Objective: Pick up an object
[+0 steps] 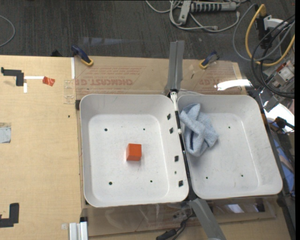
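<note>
We looked down on the table (37, 140) and saw two shallow white bins side by side. In the left bin (93, 117) an orange block (134, 152) sat alone on the floor of the tray, a little near of its centre and well apart from every wall. In the right bin (253, 140) a pale blue cloth (198, 130) lay crumpled against the left wall — bunched toward the far left corner, with its lower fold running down along the divider between the two bins.

Beyond the bins a sheet of brown cardboard (117, 77) lay flat, pinned at its far edge by two clamps (82, 55). Farther still, on the dark floor, cables (267, 33) and a power strip (211, 6) trailed about — mostly toward the far right. On the left of the table we noted a small red tag (48, 81) and strips of black tape (13, 73).

Of the gripper we could not tell whether it was open or closed; nothing we saw settled it.
</note>
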### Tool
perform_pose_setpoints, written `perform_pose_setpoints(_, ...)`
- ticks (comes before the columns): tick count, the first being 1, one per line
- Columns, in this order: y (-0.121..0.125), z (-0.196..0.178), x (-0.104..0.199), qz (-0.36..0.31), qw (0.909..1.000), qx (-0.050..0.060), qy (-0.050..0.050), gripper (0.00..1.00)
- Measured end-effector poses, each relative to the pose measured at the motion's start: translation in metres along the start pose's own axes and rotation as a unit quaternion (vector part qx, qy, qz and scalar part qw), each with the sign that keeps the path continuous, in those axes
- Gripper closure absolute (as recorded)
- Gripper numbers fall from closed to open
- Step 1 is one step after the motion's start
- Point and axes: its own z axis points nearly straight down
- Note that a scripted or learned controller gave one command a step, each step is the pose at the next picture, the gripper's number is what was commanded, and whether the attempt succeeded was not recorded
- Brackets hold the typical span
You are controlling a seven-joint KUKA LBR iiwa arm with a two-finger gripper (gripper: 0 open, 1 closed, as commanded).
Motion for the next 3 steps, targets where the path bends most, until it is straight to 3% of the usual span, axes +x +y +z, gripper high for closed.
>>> perform_pose_setpoints(1, -0.0259, 0.0023, 0.0211, -0.134, 0.9910, 0.000, 0.001, 1.00)
perform_pose_setpoints(2, -0.0259, 0.0023, 0.0210, -0.134, 0.9910, 0.000, 0.001, 0.00)
perform_pose_setpoints(3, -0.0259, 0.0023, 0.0210, -0.134, 0.9910, 0.000, 0.001, 0.00)
